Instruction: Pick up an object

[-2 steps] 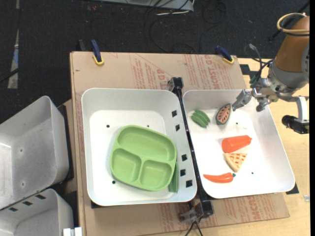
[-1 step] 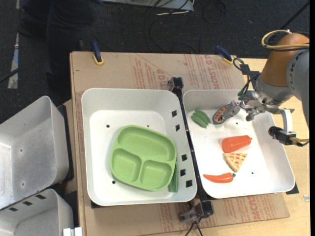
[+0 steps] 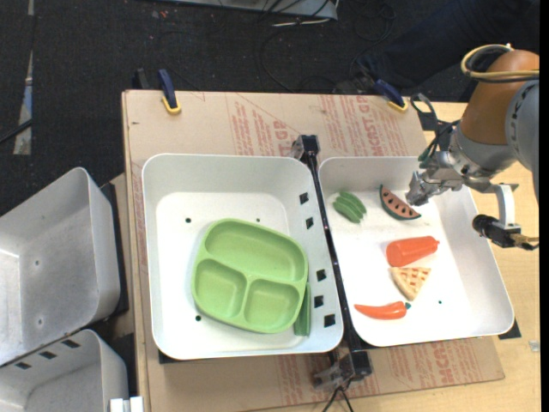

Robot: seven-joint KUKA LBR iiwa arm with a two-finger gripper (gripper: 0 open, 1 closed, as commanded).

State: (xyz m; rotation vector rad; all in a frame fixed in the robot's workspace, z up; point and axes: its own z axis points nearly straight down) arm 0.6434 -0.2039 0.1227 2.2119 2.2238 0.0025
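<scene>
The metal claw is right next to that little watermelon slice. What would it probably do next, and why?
Probably a short drop straight down, then a pinch. The gripper sits by the right end of the watermelon slice in the right bin, and nothing shows between its fingers. The slice lies apart from the green pod and the orange piece, so a grab there looks uncrowded.

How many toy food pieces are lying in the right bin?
5. Green pepper at back left; watermelon slice beside it, near the gripper; orange carrot-like piece in the middle; waffle wedge below it; red chili in front. The arm might hide more.
</scene>
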